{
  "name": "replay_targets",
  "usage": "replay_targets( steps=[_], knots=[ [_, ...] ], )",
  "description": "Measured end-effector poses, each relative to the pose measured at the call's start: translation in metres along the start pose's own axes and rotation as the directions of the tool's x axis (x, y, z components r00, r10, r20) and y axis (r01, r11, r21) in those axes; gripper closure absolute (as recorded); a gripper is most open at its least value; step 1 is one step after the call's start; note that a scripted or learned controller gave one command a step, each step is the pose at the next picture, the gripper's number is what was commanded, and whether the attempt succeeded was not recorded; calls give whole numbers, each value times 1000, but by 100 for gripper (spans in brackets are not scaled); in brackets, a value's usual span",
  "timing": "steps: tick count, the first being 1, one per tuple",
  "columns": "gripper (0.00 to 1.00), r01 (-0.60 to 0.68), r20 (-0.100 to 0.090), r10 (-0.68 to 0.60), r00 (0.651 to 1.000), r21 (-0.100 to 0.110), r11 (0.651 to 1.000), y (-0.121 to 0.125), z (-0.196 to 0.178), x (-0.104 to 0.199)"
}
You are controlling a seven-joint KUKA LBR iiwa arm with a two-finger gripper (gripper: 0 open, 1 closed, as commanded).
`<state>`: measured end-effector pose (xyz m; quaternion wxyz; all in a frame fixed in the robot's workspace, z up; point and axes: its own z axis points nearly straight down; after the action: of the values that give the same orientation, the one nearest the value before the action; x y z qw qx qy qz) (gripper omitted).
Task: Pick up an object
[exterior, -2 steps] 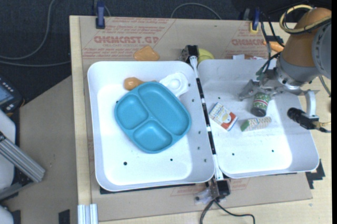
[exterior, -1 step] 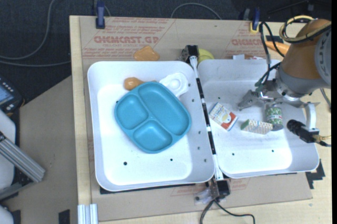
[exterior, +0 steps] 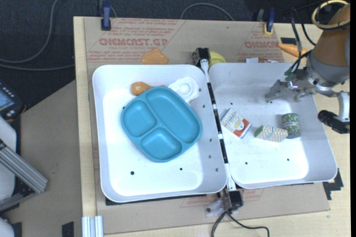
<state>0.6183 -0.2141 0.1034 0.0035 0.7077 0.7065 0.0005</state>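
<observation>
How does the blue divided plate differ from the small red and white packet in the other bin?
The blue divided plate is far larger than the red and white packet. The plate is one plain colour with three compartments; the packet is flat and printed. The plate lies in the left bin, the packet in the right bin. Both rest on a bin floor, apart from the gripper.
</observation>
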Motion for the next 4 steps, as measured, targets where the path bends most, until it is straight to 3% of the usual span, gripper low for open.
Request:
replay_targets(
  steps=[1,2,3,4],
  knots=[
    [0,0,-6,0,1000,10,1000,-33,5,17],
    [0,0,-5,0,1000,10,1000,-61,19,11],
    [100,1,-4,-1,1000,4,1000,-58,8,11],
    [100,1,-4,-1,1000,2,1000,-58,-2,11]
  ],
)
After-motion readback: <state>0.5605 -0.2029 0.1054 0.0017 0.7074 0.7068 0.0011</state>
